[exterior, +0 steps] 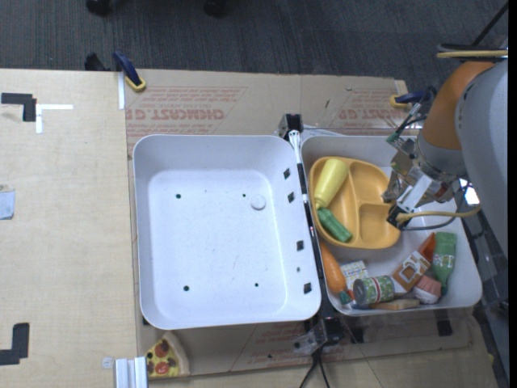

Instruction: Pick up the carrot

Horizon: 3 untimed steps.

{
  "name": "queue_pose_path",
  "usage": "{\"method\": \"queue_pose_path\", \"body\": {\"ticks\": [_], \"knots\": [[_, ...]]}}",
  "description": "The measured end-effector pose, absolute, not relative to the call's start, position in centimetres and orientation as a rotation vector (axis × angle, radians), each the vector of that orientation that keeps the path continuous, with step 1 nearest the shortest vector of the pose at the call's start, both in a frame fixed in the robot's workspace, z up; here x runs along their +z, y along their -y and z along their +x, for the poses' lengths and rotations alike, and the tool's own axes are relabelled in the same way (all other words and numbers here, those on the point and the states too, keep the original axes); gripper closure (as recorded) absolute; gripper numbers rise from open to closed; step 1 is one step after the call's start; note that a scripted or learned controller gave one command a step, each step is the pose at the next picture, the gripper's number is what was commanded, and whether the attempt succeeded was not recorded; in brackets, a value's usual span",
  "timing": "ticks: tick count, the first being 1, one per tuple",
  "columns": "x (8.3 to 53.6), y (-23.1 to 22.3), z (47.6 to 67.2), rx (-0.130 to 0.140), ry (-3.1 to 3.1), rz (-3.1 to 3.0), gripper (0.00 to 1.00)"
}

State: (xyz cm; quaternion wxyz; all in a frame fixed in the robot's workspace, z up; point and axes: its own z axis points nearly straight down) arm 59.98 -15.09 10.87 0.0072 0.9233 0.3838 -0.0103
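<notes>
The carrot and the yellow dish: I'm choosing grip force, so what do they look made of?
The carrot looks like smooth moulded plastic, a toy: its orange is even and slightly shiny, though it is partly hidden at the bin's edge. The yellow dish also looks like hard plastic, semi-gloss, with a moulded divider and rounded rim. Neither can be confirmed from looks alone.

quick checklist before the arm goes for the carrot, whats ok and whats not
1. Carrot located, in the right bin against its left wall: ok.
2. Hand above carrot: not ok, it hangs over the yellow divided dish.
3. Hand open: cannot tell.
4. Carrot free on top: ok, mostly exposed.
5. Room beside carrot: not ok, bin wall on one side, white packet close on the other.
6. Carrot held: not ok, not yet.
</notes>
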Motion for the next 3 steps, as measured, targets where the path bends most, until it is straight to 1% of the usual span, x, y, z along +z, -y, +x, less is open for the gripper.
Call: {"method": "queue_pose_path", "body": {"ticks": [1,2,3], "knots": [[9.5,14.1,54.5,-0.001,-1.603,2.685,1.00],[9.9,10.8,52.2,0.021,-2.348,2.048,1.00],[9.5,10.9,51.7,0.007,-2.357,2.056,0.00]]}}
